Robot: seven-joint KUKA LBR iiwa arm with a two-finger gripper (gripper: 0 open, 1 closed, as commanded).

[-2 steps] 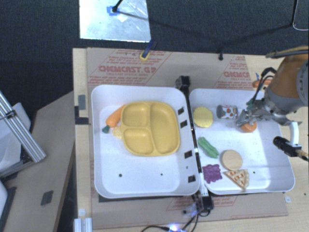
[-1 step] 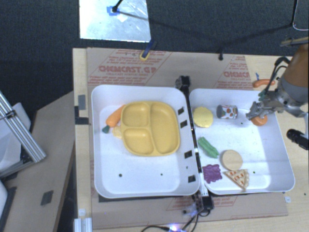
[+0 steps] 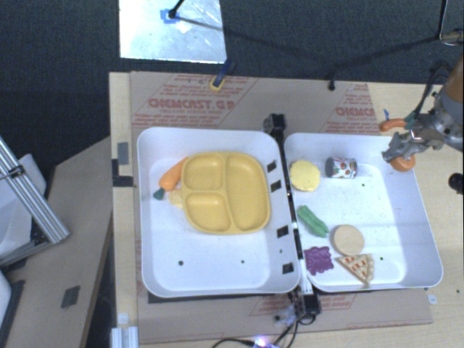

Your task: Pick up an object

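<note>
Everything here is placed against the yellow divided plate (image 3: 221, 193), which lay in the left bin (image 3: 156, 267). A toy carrot (image 3: 172, 173) leaned on the plate's left rim, its green end pointing down and away. Just below it a pale yellow piece (image 3: 176, 199) stuck out from under the same rim, mostly covered, so its kind could not be made out.

Right of the plate, past the black clips joining the two bins, lay the loose objects of the right bin (image 3: 417, 216), none of them lifted. A round yellow piece (image 3: 304, 175) was nearest the plate, level with its upper half. A small can (image 3: 341, 167) lay on its side beyond that. A green pod (image 3: 313, 220) sat level with the plate's lower edge. Lower still were a purple piece (image 3: 317, 259), a tan round biscuit (image 3: 348, 238) and a pizza slice (image 3: 357, 267), the last two touching.

Far right of the plate, over the right bin's upper right corner, hung the gripper (image 3: 406, 149). The arm behind it was cut off by the frame edge. Small orange shapes showed blurred at the gripper's tip and just above it. Whether these were its own parts or a grasped thing could not be told, nor whether it was spread or closed.
</note>
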